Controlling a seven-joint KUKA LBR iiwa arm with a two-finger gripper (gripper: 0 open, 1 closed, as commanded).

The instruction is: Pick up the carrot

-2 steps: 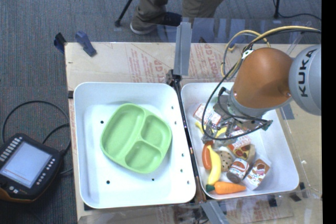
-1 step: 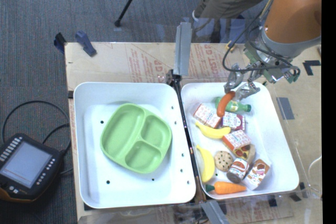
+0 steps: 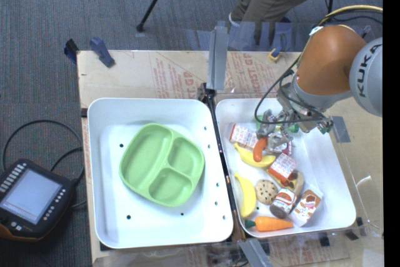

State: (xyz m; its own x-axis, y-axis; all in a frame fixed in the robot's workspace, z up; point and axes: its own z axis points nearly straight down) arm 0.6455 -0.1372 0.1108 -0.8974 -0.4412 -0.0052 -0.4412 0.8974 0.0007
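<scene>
Gripper of the grey arm hangs over the far part of the right bin, reaching in from the right. Whether it is wide or narrow cannot be told, because cables and metal parts crowd the tip. Just beside or under the tip lies a small orange-red piece, perhaps a sausage, resting across a banana; whether the gripper touches or holds it cannot be told. The carrot is elsewhere: it lies flat at the near edge of the same bin, well apart from the gripper, toward the viewer and at about the same place across the bin. Its long axis runs roughly left to right, with the green stem end on the left and the pointed tip on the right. Between gripper and carrot sit a red packet, a cookie, a second banana and two small cartons; one carton lies just beside the carrot's far side. Judging from this, the gripper must travel toward the near edge and descend with its closing direction across the carrot's short width. The left bin holds a green plate.
</scene>
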